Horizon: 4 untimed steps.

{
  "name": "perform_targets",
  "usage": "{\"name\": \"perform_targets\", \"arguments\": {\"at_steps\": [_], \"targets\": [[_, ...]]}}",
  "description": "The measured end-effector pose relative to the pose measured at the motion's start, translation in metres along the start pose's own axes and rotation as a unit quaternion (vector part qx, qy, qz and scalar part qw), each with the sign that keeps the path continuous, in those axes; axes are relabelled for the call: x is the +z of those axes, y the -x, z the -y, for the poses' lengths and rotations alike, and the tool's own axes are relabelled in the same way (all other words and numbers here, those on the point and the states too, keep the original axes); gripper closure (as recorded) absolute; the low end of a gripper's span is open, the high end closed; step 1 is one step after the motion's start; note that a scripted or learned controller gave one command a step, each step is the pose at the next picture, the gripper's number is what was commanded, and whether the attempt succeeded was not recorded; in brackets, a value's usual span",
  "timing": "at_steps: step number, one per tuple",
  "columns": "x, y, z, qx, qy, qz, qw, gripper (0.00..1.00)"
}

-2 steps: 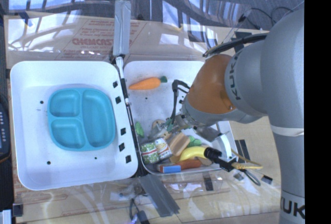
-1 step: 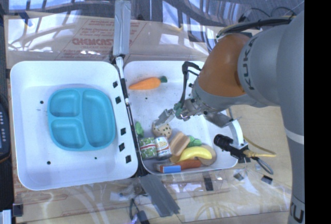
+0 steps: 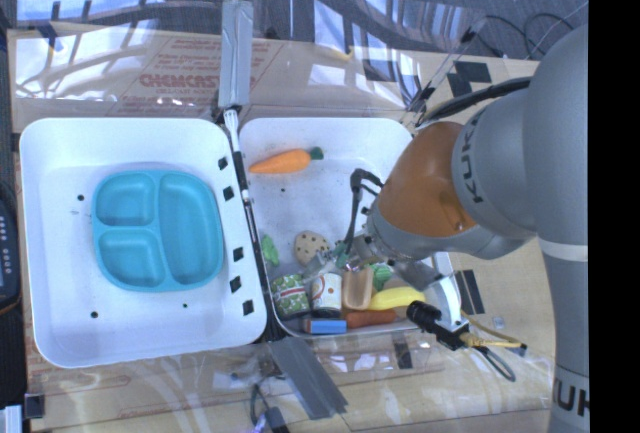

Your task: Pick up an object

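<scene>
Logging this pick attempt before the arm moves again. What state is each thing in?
Carrot: lying flat, alone, upper part of right bin.
Blue tray: flat in left bin, compartments bare.
Cookie: flat, apart from pile.
Small items: heaped at near edge.
Arm: reaching over pile.

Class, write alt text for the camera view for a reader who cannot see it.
A grey and orange robot arm reaches into the right bin above a cluster of toy food at its near edge; a carrot lies apart. The left bin holds a blue divided tray.
</scene>
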State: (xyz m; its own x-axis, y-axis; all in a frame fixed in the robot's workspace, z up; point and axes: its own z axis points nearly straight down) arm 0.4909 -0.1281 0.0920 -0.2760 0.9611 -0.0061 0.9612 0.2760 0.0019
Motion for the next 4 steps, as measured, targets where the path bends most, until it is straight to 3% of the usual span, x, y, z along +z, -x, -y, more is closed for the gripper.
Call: {"name": "perform_targets", "arguments": {"at_steps": [1,2,3,4], "targets": [[-0.010,-0.002,-0.001,-0.004,0.000,-0.002,1.0000,1.00],[-0.001,0.015,-0.091,0.136,-0.001,-0.003,0.9908,1.00],[0.000,0.015,-0.090,0.136,-0.002,-0.003,0.9908,0.00],[0.000,-0.024,-0.005,0.143,-0.002,-0.004,0.9898,0.00]]}}
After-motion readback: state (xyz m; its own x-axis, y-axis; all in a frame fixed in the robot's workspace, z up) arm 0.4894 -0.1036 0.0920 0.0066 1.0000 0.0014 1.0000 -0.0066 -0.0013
